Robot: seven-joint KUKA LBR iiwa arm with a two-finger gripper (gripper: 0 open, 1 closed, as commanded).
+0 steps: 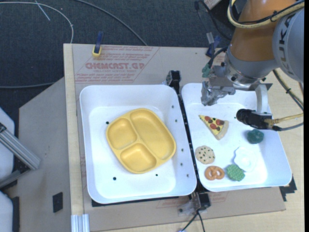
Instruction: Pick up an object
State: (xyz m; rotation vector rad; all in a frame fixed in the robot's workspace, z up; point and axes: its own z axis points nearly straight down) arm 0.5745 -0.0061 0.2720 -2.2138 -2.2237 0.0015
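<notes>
Lying just below the jaws: pizza slice.

Crowded right bin, roomy left bin.

Open white floor all round the yellow divided tray in the left bin, widest along the near and left sides. In the right bin, little slack: pizza slice, cookie, pretzel, green leafy piece, white piece and dark green lump set close together. Far end taken up by the gripper and a black fitting just beside the lump. Bare floor only along the near right corner.
</notes>
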